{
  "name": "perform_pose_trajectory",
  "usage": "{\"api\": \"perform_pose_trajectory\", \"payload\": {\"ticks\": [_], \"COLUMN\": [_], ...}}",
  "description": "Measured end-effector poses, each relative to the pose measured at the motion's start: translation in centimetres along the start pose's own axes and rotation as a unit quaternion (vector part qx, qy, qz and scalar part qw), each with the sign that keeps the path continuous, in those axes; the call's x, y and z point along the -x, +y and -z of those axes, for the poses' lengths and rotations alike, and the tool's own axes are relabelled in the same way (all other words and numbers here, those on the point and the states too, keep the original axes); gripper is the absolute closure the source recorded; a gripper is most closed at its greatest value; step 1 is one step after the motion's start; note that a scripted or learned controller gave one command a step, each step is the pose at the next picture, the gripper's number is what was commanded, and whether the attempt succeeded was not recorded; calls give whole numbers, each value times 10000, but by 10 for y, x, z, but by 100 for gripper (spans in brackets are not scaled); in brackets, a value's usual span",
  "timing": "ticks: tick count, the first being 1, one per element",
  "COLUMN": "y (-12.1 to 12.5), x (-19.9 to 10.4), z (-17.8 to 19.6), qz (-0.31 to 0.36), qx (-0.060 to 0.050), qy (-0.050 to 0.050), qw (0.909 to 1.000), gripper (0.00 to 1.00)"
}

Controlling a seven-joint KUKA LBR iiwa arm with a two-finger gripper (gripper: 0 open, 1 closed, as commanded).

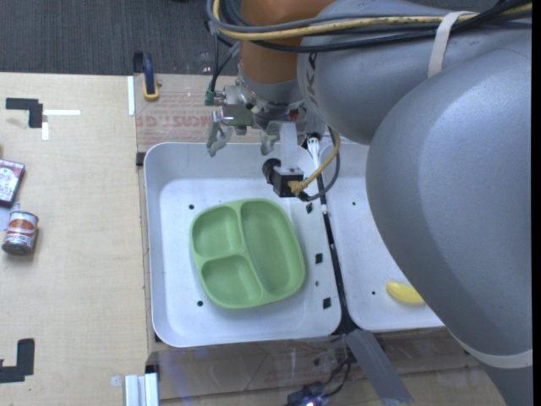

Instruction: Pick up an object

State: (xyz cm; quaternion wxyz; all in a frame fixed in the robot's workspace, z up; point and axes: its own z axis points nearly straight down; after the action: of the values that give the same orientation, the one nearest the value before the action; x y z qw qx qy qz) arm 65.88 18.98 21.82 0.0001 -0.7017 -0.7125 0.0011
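A light green plate (248, 254) with three compartments lies flat in the left white bin (161, 252). In the right bin (380, 311), a small yellow object (404, 293) rests near the front, partly under the grey arm. My gripper (243, 142) hangs over the far edge of the left bin, beyond the plate and apart from it. Its two fingers (217, 139) are spread open with nothing between them. The orange band sits just above it.
On the wooden bench left of the bins stand a small can (19, 233) and a dark packet (8, 180). A blue clamp (145, 74) sits at the bin's far left corner. The arm's bulk covers most of the right bin.
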Motion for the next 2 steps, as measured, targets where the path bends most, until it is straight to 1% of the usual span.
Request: {"api": "perform_pose_trajectory", "payload": {"ticks": [1,2], "y": [0,0], "x": [-18,-4], "z": [12,12], "qz": [179,-507], "qx": [7,1], "qy": [-3,-1], "qw": [9998,9987], "gripper": [0,0]}}
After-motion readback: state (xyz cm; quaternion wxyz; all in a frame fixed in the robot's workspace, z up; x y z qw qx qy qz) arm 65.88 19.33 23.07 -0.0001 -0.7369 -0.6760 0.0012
